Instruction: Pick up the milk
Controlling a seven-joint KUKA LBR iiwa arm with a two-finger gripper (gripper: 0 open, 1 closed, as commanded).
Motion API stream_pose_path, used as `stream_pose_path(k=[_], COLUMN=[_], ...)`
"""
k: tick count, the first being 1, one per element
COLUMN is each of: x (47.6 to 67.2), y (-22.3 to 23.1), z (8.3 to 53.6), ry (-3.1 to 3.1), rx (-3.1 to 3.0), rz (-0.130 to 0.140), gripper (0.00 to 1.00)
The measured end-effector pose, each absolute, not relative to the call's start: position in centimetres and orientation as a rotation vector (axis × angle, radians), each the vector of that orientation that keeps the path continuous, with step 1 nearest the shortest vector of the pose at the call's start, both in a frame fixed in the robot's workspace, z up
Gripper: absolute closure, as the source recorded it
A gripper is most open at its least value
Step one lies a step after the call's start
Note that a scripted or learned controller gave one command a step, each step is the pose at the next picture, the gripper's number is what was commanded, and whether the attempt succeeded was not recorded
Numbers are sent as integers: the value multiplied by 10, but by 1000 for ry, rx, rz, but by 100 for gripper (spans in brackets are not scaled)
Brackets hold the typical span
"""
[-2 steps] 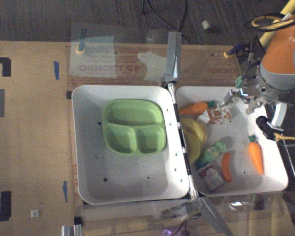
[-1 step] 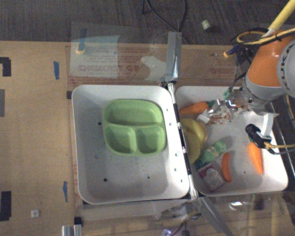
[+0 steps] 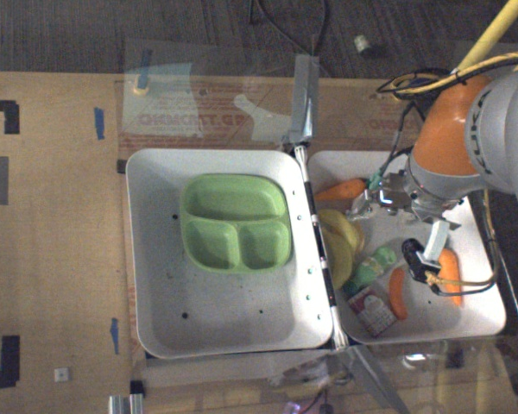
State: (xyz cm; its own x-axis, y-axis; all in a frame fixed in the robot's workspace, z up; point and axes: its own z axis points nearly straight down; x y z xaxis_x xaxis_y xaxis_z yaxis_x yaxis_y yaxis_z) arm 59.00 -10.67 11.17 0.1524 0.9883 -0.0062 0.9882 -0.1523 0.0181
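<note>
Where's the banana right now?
In the camera view, the banana lies in the right bin, against its left wall, between a carrot and a green bottle.

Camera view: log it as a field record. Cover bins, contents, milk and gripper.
left bin: holds a green divided plate
right bin: holds carrot, banana, green bottle, milk
milk: small red-and-white carton, low in the view, just below the green bottle
gripper: over the upper part of the right bin, by the carrot, apart from the milk
task state: milk not picked up
</note>
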Motion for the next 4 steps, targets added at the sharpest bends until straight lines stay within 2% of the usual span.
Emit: stream_pose_path(k=[1,2,3,4], x=[640,642,668,667], y=[-157,-154,-131,-130], z=[87,99,219,218], ry=[1585,1592,1419,1421], rx=[2711,2703,2801,2802], rz=[-1,-1,1,-2], gripper=[0,100,100,0])
